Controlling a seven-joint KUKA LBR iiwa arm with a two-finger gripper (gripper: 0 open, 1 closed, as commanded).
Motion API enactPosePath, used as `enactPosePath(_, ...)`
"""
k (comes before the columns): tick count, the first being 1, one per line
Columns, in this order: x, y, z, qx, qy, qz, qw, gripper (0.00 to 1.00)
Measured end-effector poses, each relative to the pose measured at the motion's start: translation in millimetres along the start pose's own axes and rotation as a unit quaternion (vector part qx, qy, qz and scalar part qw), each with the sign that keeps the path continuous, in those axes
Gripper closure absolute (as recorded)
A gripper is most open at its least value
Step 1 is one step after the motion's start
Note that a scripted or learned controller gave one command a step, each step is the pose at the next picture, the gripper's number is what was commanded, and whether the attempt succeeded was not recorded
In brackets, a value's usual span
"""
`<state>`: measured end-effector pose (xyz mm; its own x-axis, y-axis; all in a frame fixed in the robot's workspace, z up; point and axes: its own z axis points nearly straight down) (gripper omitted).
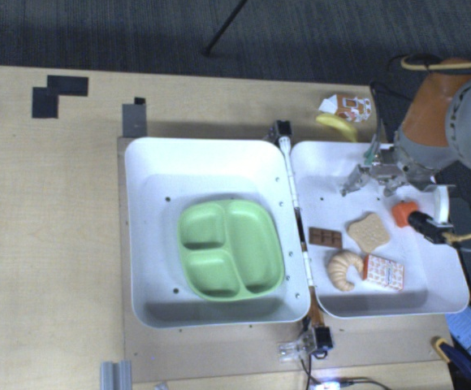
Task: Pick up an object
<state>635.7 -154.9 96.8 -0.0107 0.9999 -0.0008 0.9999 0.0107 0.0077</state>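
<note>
The toast slice [369, 231] lies in the right bin [325, 165], with a chocolate bar [326, 237], croissant [343, 269] and carton [384, 272] near it. My gripper [372, 181] hovers above the toast, fingers spread, grasping nothing.

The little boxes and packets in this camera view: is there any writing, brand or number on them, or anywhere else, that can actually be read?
None can be read.
Red and white carton in the right bin: printed pattern, too small and blurred to read.
Orange and white packet on the bench beyond that bin: markings blurred, unreadable.
Brown chocolate bar: no lettering to make out.
Green divided plate: plain.
</note>
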Motion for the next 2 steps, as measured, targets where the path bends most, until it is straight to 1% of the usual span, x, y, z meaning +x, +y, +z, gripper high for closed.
enactPosePath(1, 32.9, -53.7, 10.5, 0.002, 0.0, 0.004, 1.0, 0.0)
enactPosePath(2, 38.0, -146.9, 8.8, 0.001, 0.0, 0.005, 1.0, 0.0)
